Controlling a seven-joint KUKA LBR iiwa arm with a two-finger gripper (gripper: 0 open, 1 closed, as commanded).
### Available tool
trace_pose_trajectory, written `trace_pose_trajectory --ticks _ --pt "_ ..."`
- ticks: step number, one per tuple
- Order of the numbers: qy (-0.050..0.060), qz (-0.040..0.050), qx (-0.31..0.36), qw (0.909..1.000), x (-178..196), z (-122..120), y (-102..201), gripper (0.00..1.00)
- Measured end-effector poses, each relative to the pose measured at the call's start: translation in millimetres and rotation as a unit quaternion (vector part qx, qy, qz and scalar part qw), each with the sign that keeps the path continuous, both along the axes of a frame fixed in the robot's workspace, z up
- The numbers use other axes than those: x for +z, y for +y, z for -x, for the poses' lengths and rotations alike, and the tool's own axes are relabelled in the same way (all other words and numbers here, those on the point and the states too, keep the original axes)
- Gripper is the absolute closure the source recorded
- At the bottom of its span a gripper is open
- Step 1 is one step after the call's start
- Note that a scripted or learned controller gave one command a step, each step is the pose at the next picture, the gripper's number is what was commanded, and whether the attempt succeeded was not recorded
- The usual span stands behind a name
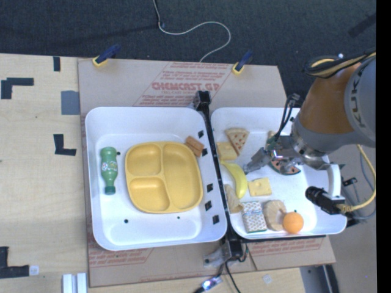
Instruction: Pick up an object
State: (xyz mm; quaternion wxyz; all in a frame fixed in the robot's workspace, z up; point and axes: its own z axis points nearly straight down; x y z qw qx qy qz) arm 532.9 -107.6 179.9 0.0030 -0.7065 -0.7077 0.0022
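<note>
My gripper hangs over the middle of the right bin, open, with nothing between its fingers. One finger points down-left toward a yellow banana and a square cheese slice just below it. A pizza slice and a cracker lie to the gripper's left. At the bin's front are a small carton, a bread piece and an orange.
The left bin holds a yellow divided plate, a green bottle lying at its left and a brown piece near the divider. A black clip sits where the bins meet at the back.
</note>
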Motion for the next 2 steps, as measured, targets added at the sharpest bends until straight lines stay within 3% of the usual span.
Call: trace_pose_trajectory --ticks 1,2 --pt "0.000 -0.0001 0.000 1.0000 -63.2 5.6 5.5 0.00" --pt "-0.007 0.0011 0.000 1.0000 -91.4 2.4 5.3 0.00"
